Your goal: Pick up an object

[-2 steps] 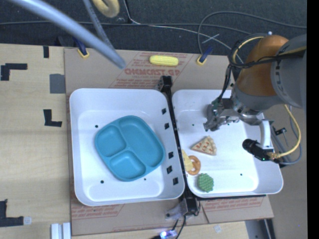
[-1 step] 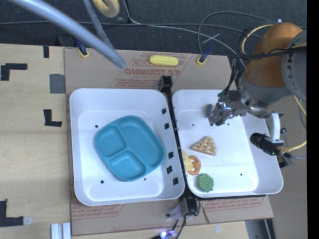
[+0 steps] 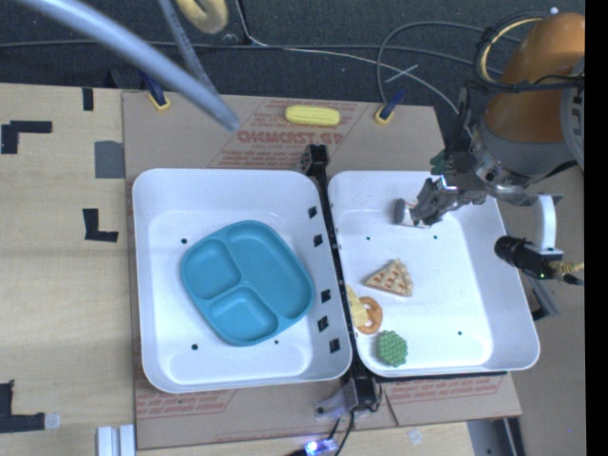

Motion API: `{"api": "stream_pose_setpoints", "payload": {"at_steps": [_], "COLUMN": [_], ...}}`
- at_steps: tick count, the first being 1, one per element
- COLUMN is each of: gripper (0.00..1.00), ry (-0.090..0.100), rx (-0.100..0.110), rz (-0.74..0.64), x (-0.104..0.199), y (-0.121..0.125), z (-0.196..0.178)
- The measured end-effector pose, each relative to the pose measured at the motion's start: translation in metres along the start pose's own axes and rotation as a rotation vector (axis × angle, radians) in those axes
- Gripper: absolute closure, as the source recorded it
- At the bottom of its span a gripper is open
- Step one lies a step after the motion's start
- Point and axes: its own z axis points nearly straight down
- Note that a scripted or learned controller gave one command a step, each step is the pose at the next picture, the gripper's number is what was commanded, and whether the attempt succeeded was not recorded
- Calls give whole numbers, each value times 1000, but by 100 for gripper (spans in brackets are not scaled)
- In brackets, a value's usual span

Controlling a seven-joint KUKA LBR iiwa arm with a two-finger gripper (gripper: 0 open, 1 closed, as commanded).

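My gripper (image 3: 415,214) hangs over the far part of the right bin (image 3: 475,255), reaching in from the right. Nothing shows between its fingers. Below it, nearer the front, a tan waffle-like wedge (image 3: 389,278) lies on the bin floor. An orange pretzel-like ring (image 3: 368,315) and a yellow piece (image 3: 353,302) lie by the bin's left wall. A green knobbly piece (image 3: 391,348) sits near the front. All of these lie apart from the gripper.
The left bin (image 3: 161,217) holds a blue divided plate (image 3: 246,281). A yellow corn-like object (image 3: 312,116) lies on the cardboard behind the bins. A black divider (image 3: 324,245) runs between the bins. Cables loop at the back right.
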Motion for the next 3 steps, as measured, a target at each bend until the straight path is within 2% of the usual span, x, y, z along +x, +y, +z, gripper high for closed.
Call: {"api": "stream_pose_setpoints", "payload": {"at_steps": [1,2,3], "gripper": [100,100,100], "ry": [1,2,1], "rx": [5,6,8], "rz": [-3,-5,-4], "x": [46,102,154], "y": [3,-8,-11], "z": [3,12,35]}}
